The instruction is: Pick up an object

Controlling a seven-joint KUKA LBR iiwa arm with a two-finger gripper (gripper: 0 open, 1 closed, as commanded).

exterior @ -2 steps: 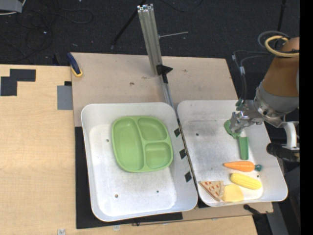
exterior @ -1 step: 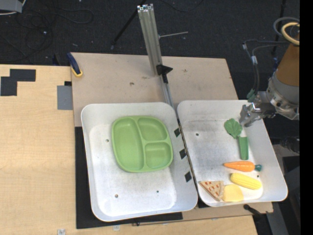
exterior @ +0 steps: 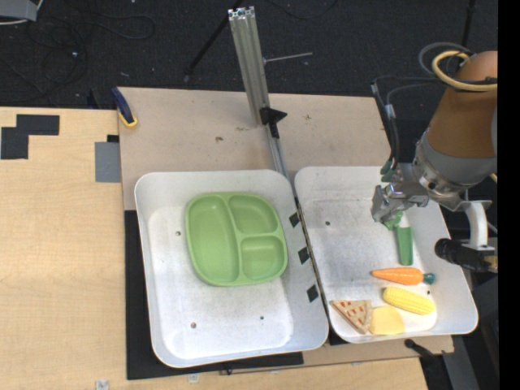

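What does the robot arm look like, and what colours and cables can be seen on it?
The arm is thick and rounded, with an orange band over a grey wrist section. A yellowish cable loops near its top, and dark cables run down beside it. The pincer is a small metallic silver part at its end, with details too fine to make out.

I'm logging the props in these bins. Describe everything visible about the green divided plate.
The green divided plate looks like matte light-green plastic, rounded-square, with three compartments: one long one on the left, two smaller ones on the right. It lies flat, slightly rotated, in the upper middle of the left white bin, nothing in it or touching it.
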